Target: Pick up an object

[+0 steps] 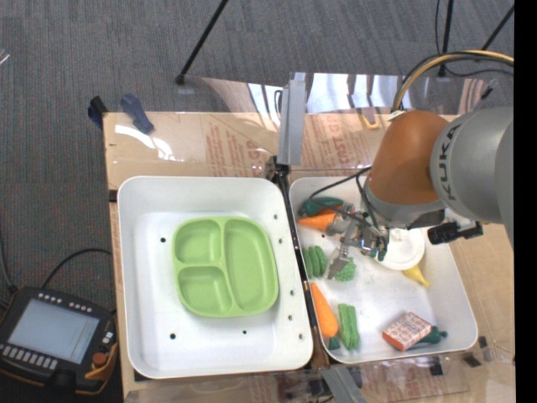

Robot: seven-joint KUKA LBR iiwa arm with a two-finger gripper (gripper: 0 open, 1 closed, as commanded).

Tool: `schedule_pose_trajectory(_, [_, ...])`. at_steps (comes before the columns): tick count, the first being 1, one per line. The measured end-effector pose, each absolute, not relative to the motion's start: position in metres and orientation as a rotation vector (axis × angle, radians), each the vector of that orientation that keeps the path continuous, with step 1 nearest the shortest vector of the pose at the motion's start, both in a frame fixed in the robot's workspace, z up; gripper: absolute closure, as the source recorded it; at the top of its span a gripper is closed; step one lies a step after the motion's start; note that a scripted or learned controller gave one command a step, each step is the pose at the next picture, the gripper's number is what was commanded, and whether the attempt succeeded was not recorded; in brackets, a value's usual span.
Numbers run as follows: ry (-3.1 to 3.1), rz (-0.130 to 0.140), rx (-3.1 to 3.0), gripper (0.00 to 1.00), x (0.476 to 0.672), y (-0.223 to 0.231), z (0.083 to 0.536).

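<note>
Hovering low in the right bin (463, 305), my gripper (342, 263) sits just over a green leafy piece (344, 271); fingers look parted, nothing clamped between them. I note a carrot (317, 221) just behind it, another carrot (324, 307) in front, a red box (406, 331) near the front right corner. Left bin (138, 208): green divided plate (225, 266).

Your brown cardboard-covered bench (214, 141) carries two shallow white plastic bins side by side: the left bin (134, 225) and the right bin (457, 288), their inner rims nearly touching.
</note>
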State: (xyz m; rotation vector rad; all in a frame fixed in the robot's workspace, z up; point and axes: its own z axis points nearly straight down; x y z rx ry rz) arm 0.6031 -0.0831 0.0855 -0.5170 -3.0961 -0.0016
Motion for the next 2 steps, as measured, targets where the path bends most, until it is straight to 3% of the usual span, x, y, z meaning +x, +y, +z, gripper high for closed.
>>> schedule_pose_trajectory(1, [-3.081, -0.002, -0.514, 0.0, 0.615, -0.081, 0.085])
schedule_pose_trajectory(2, [-3.092, 0.0, -0.535, 0.0, 0.588, -0.168, 0.085])
